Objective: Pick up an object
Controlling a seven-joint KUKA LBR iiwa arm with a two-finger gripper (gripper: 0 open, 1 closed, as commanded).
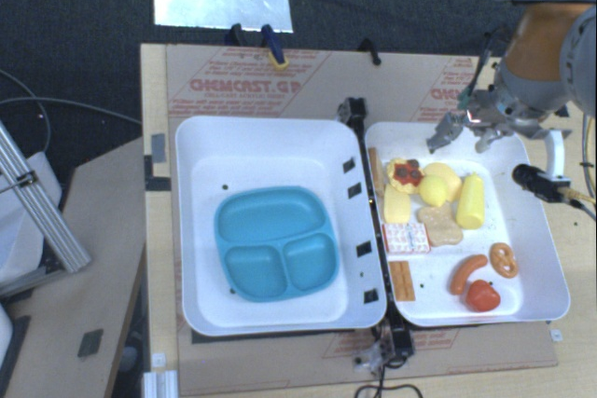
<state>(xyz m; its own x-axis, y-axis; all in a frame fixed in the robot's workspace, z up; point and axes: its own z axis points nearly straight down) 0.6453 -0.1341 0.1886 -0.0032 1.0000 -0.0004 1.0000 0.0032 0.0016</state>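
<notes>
Gripper (465,137) hangs over the right bin (534,228) at about its 12 o'clock, close to the far rim. Its fingers (441,138) are spread apart with nothing between them. All the toy food lies in this bin, on the floor below the gripper and not touching it. Cluster toward 11 o'clock: a pizza slice with red topping (406,172), a lemon (438,187) touching it on the 3 o'clock side, and a yellow corn cob (471,201) just beside the lemon (cob stands roughly on a 12-to-6 line). A cheese wedge (397,206) sits at 6 o'clock of the pizza slice, with a tan biscuit (440,226) beside it under the lemon. A small white carton with red print (406,239) touches the biscuit's 9 o'clock edge. Toward the bin's 7 o'clock, a brown wafer (401,280) lies along the wall. Toward 5 o'clock: a sausage (468,271), a pretzel (504,258) at its 2 o'clock, and a red tomato (482,296) just beside the sausage's lower end. The left bin (207,165) holds a blue divided tray (276,242), lying flat at centre.
</notes>
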